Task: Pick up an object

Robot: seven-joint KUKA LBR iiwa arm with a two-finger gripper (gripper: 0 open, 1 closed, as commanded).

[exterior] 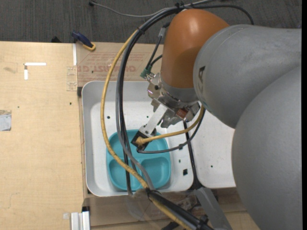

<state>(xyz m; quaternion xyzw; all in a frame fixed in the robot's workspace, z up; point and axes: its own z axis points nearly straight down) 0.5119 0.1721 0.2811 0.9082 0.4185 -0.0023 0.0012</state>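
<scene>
arm: the grey iiwa link (259,104) is closest to the lens and takes the right side of frame. It comes in from the right and bends down over the bins, so it covers most of the right bin.
orange band: (192,47) upper centre, straight above the wrist. The wrist points down into the left bin, which looks like a top-down approach.
gripper: (170,113) mid-frame under the band, over the upper right part of the left bin. Released or clenched: cannot tell, the wrist hides it. No object seen in it.
cables: black cables (120,95) loop off the arm and drape across the left bin, crossing the dish. Probably slack for wrist travel.
target: teal compartment dish (158,169), the one loose object I can make out. It lies flat in the left bin, lower centre of frame, near the bin's bottom wall.
target vs gripper: the dish sits down-left of the gripper in frame. Its upper rim is near the gripper and its bulk is offset toward frame bottom. Contact: cannot tell.
left bin: (91,128) white, shallow, centre-left.
right bin: (216,169) only a slice shows, just beside the left bin.
bench: wood top (38,143) on the left, with white tape marks (33,65) upper left and a cardboard sheet (120,66) above the bin.
clip: blue and yellow (82,39), at the bench's top edge, likely pinning something there.
floor: dark carpet (48,8), top of frame.
</scene>
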